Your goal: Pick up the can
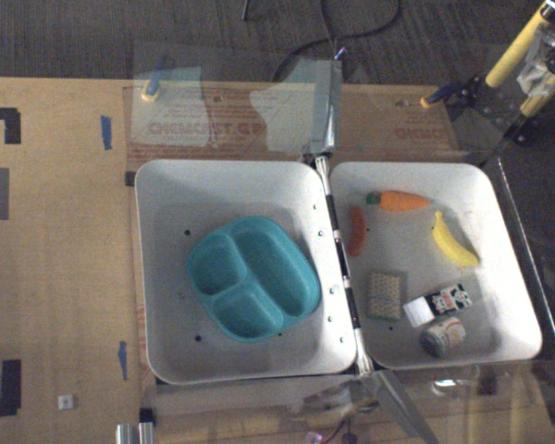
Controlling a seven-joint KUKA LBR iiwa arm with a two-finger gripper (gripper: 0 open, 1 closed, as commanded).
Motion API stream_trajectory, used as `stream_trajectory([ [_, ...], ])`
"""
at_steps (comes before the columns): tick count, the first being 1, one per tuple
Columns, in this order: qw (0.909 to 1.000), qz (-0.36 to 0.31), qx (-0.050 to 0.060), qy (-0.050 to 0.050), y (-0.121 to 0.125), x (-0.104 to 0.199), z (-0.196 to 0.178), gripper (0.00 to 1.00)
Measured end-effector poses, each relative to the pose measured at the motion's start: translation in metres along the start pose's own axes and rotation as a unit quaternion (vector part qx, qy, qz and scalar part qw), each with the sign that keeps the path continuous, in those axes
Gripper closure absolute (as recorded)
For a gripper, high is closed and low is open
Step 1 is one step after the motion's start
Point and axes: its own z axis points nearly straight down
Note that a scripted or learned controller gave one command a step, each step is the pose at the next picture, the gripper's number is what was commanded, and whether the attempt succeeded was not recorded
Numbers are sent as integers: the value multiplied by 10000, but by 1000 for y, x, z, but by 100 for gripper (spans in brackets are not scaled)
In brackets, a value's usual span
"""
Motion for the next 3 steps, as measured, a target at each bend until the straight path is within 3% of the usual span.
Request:
stream_trajectory([
  [1, 9997, 258, 26, -5, -14, -68, 0, 100],
  [2, 9904, 1381, 5, -1, 20, -38, 1, 100],
  [3, 9577, 2878, 7, -3, 23, -50, 1, 100],
])
